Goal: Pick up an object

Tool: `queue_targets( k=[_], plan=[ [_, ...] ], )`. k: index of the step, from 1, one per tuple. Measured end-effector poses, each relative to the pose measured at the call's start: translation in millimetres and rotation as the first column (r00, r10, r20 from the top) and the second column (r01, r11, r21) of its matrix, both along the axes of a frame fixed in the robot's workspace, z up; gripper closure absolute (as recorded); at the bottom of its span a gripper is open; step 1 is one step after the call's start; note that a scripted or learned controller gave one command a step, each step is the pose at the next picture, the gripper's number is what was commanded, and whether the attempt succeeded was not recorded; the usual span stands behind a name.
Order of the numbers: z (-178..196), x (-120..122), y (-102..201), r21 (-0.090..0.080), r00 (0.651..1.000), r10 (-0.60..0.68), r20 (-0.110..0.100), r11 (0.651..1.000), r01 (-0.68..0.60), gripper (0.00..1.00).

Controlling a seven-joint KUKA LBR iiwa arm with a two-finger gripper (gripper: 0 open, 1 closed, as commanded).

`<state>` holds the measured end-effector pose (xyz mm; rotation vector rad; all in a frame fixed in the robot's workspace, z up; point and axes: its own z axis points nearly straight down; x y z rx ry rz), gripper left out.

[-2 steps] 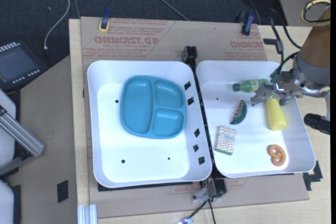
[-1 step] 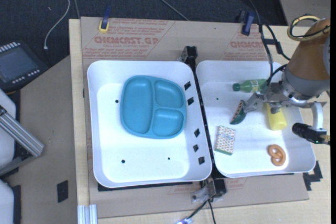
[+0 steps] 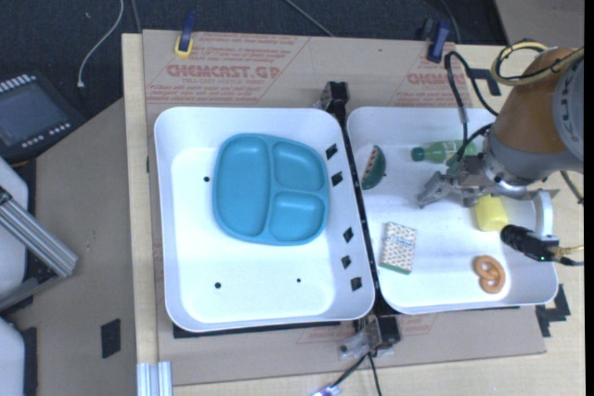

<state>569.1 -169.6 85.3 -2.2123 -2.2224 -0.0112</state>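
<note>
My gripper [image 3: 448, 191] hangs low over the middle of the right bin [image 3: 436, 287], its grey fingers spread open with bare bin floor between them. A green bottle [image 3: 444, 151] lies just behind it. A yellow object [image 3: 490, 213] sits close to its right, partly under the wrist. A watermelon slice [image 3: 373, 167] leans at the bin's left wall. A patterned flat packet [image 3: 399, 248] lies in front and to the left. A pretzel [image 3: 489, 274] rests at the front right.
The left bin [image 3: 186, 227] holds a blue divided plate [image 3: 271, 188]. A black divider with clips [image 3: 345, 199] runs between the bins. The arm's orange band and cables [image 3: 529, 107] rise at the right. Blue clamps [image 3: 187, 34] hold the cardboard base.
</note>
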Motion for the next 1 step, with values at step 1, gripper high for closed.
queue_targets(
  k=[1],
  plan=[
    [11.2,-0.9,-1.9,-0.004,1.0,-0.001,0.0,1.0,0.001,1.0]
  ],
)
